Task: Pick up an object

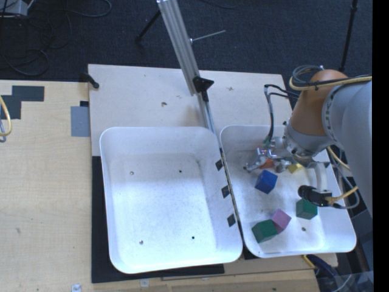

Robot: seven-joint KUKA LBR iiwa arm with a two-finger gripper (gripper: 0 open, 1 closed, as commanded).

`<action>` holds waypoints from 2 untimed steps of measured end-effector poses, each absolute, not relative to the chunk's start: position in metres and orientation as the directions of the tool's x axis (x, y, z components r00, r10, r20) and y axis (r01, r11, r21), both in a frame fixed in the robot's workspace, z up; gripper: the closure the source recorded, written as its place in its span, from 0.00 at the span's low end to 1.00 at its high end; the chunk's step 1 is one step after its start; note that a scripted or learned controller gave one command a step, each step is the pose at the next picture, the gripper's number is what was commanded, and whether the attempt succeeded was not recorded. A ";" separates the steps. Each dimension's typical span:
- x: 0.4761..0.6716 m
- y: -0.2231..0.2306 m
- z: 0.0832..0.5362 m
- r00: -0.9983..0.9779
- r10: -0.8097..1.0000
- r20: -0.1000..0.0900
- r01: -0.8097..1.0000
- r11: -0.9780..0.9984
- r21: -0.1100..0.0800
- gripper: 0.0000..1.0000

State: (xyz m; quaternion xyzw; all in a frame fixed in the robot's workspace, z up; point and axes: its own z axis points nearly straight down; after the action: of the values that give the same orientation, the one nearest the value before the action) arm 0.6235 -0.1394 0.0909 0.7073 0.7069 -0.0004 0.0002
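On the tabletop (140, 99) two white bins stand side by side. The right bin (340, 239) holds a blue cube (265, 181), a pink cube (281, 218), a dark green cube (264, 230) touching the pink one, a smaller green cube (306, 209) and a small yellow piece (294, 168). The arm (331, 117) bends down from the right, and its hand (262, 159) is low over the bin's far part, just above the blue cube. Whether the hand is apart or together, I cannot tell.

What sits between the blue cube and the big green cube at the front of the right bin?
In the camera view, a pink cube lies between the blue cube and the big green cube, touching the green one.
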 end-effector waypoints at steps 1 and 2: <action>0.551 -0.125 0.093 0.001 1.000 0.000 1.000 -0.001 0.000 0.00; 0.519 -0.115 0.093 0.001 1.000 -0.002 1.000 -0.001 0.005 0.00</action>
State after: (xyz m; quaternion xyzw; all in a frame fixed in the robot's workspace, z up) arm 0.5189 -0.1155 0.0930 0.7074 0.7068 0.0011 0.0025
